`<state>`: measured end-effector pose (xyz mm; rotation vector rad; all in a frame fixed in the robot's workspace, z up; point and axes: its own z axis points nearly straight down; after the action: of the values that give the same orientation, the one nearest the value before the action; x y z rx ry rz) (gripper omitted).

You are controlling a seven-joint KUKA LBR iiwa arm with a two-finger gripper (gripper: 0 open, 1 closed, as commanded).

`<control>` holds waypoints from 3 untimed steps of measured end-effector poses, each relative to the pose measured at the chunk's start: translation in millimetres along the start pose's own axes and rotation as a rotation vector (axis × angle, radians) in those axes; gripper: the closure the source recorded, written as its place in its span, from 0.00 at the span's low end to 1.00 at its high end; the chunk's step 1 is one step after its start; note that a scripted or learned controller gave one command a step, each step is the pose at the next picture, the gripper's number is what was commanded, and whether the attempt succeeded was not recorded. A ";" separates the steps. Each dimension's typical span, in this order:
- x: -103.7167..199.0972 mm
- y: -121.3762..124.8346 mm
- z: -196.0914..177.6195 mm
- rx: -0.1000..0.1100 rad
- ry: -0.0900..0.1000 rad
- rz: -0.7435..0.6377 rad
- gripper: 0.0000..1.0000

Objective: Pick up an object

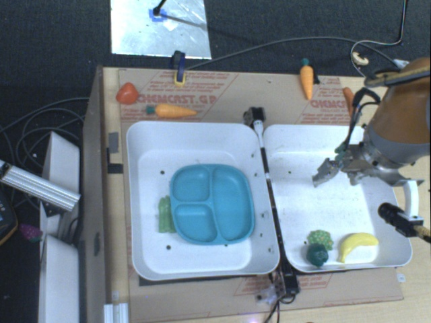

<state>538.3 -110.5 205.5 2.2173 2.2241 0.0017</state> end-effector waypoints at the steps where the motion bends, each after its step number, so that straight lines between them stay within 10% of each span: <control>1: -16.7 62.0 86.8 0.003 0.000 0.000 0.00; 2: -16.6 63.2 75.2 0.000 -0.001 -0.002 1.00; 3: -16.4 64.1 64.5 -0.003 0.000 -0.003 1.00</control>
<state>602.6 -126.7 141.2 2.2122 2.2261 0.0045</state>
